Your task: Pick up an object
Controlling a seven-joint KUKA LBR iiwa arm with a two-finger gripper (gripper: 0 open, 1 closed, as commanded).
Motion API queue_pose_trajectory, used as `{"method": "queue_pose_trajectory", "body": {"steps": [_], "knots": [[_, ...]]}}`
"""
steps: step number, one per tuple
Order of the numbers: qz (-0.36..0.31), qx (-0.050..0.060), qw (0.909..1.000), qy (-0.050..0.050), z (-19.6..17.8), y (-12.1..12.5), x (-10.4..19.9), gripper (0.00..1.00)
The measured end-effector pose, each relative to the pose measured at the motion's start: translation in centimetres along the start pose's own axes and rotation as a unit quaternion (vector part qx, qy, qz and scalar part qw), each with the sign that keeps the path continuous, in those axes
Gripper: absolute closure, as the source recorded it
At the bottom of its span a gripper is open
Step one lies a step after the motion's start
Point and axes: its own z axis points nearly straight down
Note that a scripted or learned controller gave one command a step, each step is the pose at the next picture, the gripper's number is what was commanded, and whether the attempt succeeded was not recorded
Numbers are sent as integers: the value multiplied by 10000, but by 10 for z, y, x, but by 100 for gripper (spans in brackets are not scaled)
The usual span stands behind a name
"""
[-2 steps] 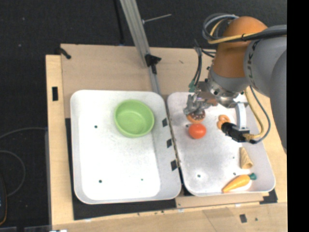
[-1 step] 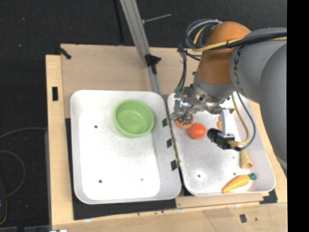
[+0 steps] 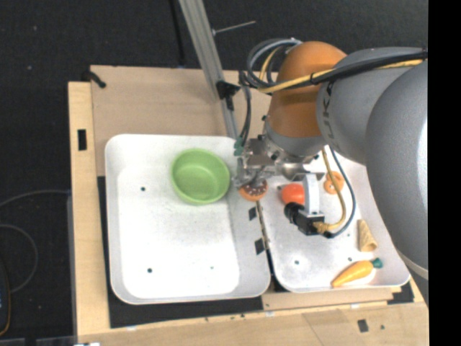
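Note:
My gripper (image 3: 251, 180) hangs over the seam between the two white bins, just right of the green bowl (image 3: 199, 176). A small orange-brown round object (image 3: 252, 189) sits between its fingertips, above the left bin's right rim (image 3: 235, 215), and the fingers are shut on it. The bowl stands upright in the left bin's far part, close to the gripper but apart from it. A red-orange object (image 3: 291, 192) lies in the right bin (image 3: 302, 276), a little right of the gripper.
In the right bin, an orange carrot with a green end (image 3: 353, 272) lies near the front rim, with a tan wedge (image 3: 366, 235) by the right wall. A small orange piece (image 3: 331, 184) peeks out behind the cable. A slanted metal rail (image 3: 205, 49) rises behind the bins.

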Motion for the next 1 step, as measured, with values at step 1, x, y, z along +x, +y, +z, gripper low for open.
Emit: {"method": "queue_pose_trajectory", "body": {"steps": [1], "knots": [[-2, 2, 10000, 3, -3, -19, 43, 100]]}}
